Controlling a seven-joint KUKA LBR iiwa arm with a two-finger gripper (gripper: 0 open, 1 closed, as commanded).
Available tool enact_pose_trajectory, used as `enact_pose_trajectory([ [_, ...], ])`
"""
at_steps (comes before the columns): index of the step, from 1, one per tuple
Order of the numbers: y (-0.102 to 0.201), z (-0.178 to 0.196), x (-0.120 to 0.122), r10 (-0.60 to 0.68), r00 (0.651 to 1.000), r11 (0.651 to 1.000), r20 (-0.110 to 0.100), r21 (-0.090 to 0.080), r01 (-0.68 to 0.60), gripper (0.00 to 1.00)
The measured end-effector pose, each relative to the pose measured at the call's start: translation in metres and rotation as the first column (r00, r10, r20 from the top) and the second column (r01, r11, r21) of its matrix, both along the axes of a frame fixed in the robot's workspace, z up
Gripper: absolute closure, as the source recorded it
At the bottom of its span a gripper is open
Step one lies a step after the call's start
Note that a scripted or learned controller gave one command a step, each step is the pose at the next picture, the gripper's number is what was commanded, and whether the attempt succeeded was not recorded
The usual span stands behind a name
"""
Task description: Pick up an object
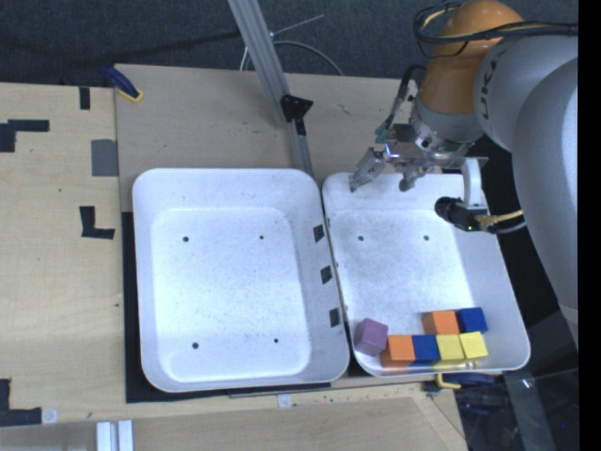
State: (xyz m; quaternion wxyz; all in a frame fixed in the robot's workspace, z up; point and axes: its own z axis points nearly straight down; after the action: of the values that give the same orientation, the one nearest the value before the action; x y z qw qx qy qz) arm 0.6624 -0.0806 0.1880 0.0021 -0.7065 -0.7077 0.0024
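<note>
While my claw [384, 174] hangs over the far edge of the right bin [488, 280], its two fingers are spread apart with nothing between them. Below the claw, toward the near rim of that same bin, the blocks sit bunched together, well apart from me: a purple block [372, 334] closest to the divide between the bins, then an orange block [401, 348], a blue block [425, 348] and two yellow blocks [462, 347] in a row along the rim, with a second orange block [439, 323] and a second blue block [471, 319] just behind them. Off to the other side of my claw lies the left bin [150, 252]. As I judge it, the pick has not begun: I hold nothing and touch nothing. What is left is nearly everything: travel across the bin to the cluster, come down over one block, close on it, and lift.
</note>
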Motion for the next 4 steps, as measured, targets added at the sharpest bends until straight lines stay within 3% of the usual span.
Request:
enact_pose_trajectory([
  [2,0.043,0.004,-0.02,0.001,1.0,1.0,0.004,0.001,-0.001,0.0],
  [3,0.077,0.004,-0.008,0.003,1.0,1.0,0.005,0.001,-0.003,0.0],
  [4,0.104,0.004,-0.02,0.002,1.0,1.0,0.003,0.001,-0.002,0.0],
])
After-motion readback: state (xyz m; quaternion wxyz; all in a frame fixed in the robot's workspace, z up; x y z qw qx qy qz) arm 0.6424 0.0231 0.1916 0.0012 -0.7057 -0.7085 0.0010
